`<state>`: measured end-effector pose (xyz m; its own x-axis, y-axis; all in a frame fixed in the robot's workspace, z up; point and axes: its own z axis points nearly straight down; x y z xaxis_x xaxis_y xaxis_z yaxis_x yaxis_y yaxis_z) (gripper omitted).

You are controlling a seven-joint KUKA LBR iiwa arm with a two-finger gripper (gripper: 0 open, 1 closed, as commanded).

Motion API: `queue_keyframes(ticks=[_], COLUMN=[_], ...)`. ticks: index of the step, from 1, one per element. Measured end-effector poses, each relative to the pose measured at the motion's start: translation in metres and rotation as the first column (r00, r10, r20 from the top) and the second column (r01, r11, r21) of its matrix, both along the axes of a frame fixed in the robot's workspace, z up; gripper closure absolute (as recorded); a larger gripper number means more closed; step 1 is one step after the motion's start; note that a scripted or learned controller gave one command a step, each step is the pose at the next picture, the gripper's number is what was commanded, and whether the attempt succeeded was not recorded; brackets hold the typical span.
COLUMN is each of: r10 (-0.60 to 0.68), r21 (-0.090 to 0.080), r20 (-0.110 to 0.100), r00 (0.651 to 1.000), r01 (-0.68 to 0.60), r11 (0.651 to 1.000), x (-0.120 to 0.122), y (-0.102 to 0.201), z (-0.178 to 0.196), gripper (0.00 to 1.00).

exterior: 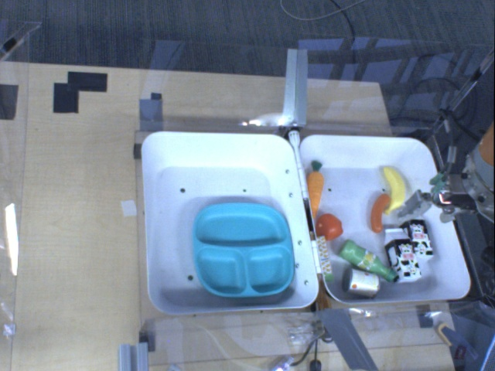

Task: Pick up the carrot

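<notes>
Nearest the lower edge, in the right bin (452,280), a can (361,282) lies on its side, and just above it a green bottle (366,258) slants toward the lower right. Right of the bottle sits a black-and-white carton (409,253). In the left bin (162,199) a blue tray (244,249) with three compartments fills the lower middle.

Further up, a tomato (329,226) lies close to the wall shared by the bins. The carrot (315,188) is just above it, touching or nearly touching, lengthwise up the frame with its green top at the upper end, along the right bin's left wall. To the right, a small orange-red piece (378,212) lies beside a banana (395,187).

My hand (425,202) reaches in at the right edge of the frame, over the right bin's right side, near the banana and well apart from the carrot. I cannot tell how wide it stands.

Beyond the bins the desk (77,207) carries black marks (81,88) at upper left.
</notes>
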<state>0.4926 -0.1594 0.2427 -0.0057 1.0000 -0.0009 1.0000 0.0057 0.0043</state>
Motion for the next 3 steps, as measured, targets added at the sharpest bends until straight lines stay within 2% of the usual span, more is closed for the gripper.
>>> queue_keyframes(ticks=[1, 2, 3], r10=[-0.096, -0.139, -0.135], r21=[0.001, 0.001, 0.003], r20=[0.001, -0.003, 0.001], r00=[0.995, 0.99, 0.991], r01=[0.096, 0.139, 0.135], r11=[0.995, 0.99, 0.991], x=[0.04, 0.097, 0.098], y=[0.086, 0.132, 0.133], z=[0.017, -0.059, -0.047], gripper=[0.0, 0.0, 1.0])
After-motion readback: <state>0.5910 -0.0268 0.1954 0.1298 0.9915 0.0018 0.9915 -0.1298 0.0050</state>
